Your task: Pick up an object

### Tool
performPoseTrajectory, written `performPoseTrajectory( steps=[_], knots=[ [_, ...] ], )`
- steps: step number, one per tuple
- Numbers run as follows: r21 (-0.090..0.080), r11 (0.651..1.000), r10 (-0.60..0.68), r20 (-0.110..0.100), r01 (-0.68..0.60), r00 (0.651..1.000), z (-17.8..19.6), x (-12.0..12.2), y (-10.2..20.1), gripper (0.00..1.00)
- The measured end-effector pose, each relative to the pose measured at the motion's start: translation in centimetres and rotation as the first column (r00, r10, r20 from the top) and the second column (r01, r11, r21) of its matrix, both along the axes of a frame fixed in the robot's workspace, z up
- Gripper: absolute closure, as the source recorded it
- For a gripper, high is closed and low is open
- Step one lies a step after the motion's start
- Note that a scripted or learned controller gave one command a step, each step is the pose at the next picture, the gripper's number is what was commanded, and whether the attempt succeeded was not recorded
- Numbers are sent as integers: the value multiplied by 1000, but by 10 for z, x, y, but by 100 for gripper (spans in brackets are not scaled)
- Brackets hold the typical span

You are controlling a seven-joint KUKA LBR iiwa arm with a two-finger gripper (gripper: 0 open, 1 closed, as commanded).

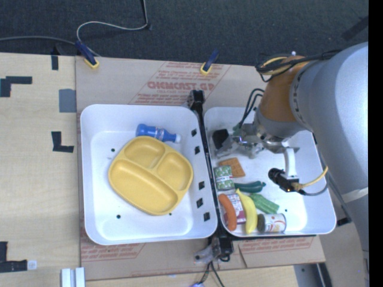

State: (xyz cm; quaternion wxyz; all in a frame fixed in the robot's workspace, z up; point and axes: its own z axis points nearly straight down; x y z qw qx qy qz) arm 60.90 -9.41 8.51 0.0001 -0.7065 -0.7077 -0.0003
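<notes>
right bin (311, 217) | claw (239, 137) near divider (toys (248, 205) crowd front edge)

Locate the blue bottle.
The blue plastic bottle lies in the left white bin near its far wall, just behind the yellow divided plate.

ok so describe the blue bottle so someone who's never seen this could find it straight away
Look in the left white bin, which holds a big yellow divided plate. Just past the plate's far edge lies a small blue bottle on its side, its white cap pointing toward the divider between the bins. It is the only blue thing in either bin.
</notes>
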Motion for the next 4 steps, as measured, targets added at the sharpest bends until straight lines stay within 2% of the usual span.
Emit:
performPoseTrajectory(
  steps=[1, 2, 3, 4],
  knots=[
    [-1, 1000, 1, 1, -1, 1000, 10, 0, 0, 100],
    [-1, 1000, 1, 1, -1, 1000, 9, 0, 0, 0],
    [0, 1000, 2, -1, -2, 1000, 19, 0, 1, 100],
    [0, 1000, 2, 0, -2, 1000, 19, 0, 1, 0]
  ],
)
